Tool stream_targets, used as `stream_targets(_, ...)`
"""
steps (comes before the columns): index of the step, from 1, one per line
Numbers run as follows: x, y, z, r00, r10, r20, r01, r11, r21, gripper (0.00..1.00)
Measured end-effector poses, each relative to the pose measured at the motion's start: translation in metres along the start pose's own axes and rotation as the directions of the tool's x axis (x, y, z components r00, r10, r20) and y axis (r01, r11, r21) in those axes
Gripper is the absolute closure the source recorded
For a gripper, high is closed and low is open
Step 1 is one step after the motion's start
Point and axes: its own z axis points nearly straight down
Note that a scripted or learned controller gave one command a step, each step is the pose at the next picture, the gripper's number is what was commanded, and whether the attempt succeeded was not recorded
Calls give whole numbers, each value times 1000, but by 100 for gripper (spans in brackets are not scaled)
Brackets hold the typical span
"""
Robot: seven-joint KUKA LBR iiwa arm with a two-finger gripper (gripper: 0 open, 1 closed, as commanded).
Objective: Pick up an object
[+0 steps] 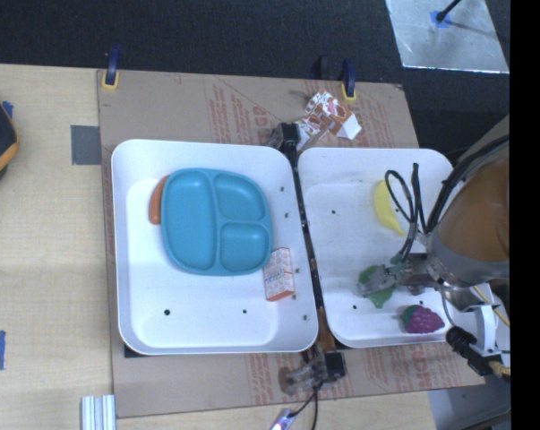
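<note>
Camera view: I put gripper [383,287] low over the green object [373,280]; finger state unclear. Purple object [422,319] just beside.

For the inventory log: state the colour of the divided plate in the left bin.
Light blue; the divided plate shows clearly in the camera view.

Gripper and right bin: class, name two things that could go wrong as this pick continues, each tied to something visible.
1. The gripper is at a green item near the right bin's front wall; the item could slide against it rather than lift.
2. A purple item lies just beside it, and the arm could knock it.
</note>
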Motion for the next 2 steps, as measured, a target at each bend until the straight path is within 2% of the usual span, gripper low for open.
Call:
stream_targets(1, 8, 49, -1, 1000, -4, 1, 4, 1000, -2, 0)
stream_targets(2, 14, 11, 0, 1000, -3, 0, 3, 1000, 0, 0)
